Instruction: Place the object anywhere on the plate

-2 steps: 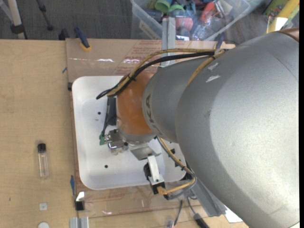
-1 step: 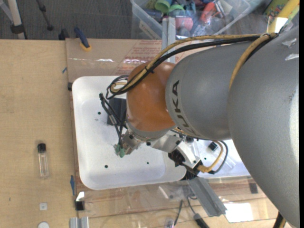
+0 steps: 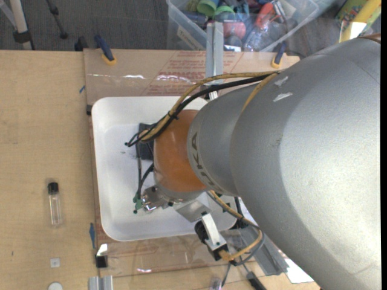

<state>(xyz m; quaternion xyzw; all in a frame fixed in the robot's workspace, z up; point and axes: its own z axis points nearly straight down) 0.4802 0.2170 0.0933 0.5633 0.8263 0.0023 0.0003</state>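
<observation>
The location of the object to be placed cannot be told, and the same applies to the plate: the part of the white bin (image 3: 112, 162) where they might lie is covered by the arm (image 3: 290, 156). Whether the claw is released, clenched or grasping anything likewise cannot be told, as the arm's bulk lies over it. The arm enters from 3 o'clock and extends toward 9 o'clock, its broad grey casing taking up the right half of the view. Its orange band (image 3: 172, 162) sits over the middle of the bin. A black block (image 3: 145, 141) projects from beneath the band at its 10 o'clock side. Black and yellow cables (image 3: 181, 104) run along the arm's upper edge and loop down past the band. A white connector (image 3: 208, 231) hangs at the band's 5 o'clock, over the bin's near rim. The bin's exposed floor, at 9 o'clock of the band, is bare white. On the wooden bench (image 3: 36, 101), well apart from the bin at 8 o'clock, lies a small glass vial (image 3: 54, 203) with a dark cap. At 12 o'clock, beyond the bench, stands a clear tub (image 3: 181, 8) of mixed coloured items. A blue clamp (image 3: 107, 53) grips the bench edge at 11 o'clock.
</observation>
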